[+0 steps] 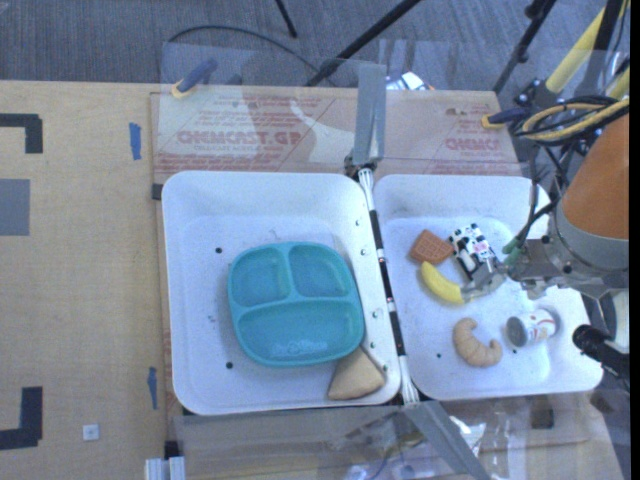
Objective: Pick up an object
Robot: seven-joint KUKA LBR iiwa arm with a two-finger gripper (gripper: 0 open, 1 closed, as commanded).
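At the lower right of the frame, the right bin (pixel 560 368) has a croissant (pixel 476 341) and a small can (pixel 528 328). Above them lies a banana (pixel 440 283). The gripper (pixel 488 280) is beside it; its opening cannot be told. Further up are a waffle (pixel 430 246) and a black-white toy (pixel 470 246).

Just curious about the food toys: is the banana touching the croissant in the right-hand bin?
Apart. The camera view shows bare white bin floor between the banana and the croissant lying below it.
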